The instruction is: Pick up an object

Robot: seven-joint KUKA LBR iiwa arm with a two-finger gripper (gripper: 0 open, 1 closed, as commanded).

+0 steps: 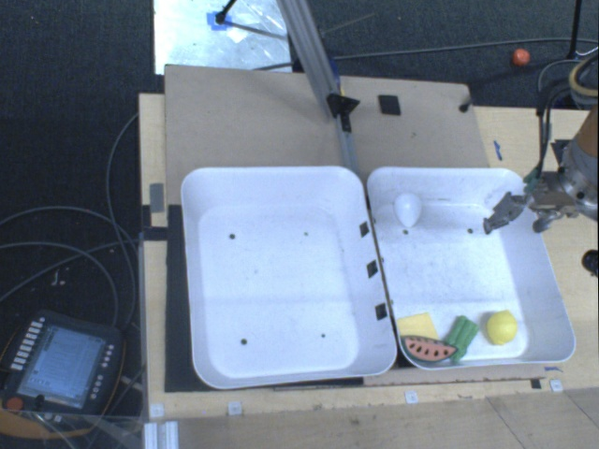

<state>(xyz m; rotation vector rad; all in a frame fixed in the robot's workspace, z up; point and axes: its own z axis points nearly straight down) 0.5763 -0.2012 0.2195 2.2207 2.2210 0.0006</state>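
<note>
Dark carpet surrounds the worktop bearing two white bins.
Claw, state indeterminate, hovers at right bin's upper right edge; descend squarely over lemon near its lower right corner.

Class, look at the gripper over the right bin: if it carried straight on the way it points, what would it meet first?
The gripper points left and slightly down. Likely first the right bin bare floor; the white egg-shaped object lies further along, though depth is unclear.

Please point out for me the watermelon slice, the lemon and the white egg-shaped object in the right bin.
watermelon slice [429, 349]: camera view, on its red flesh.
lemon [502, 327]: camera view, middle of its yellow skin.
white egg-shaped object [408, 210]: camera view, on its rounded top.
</note>
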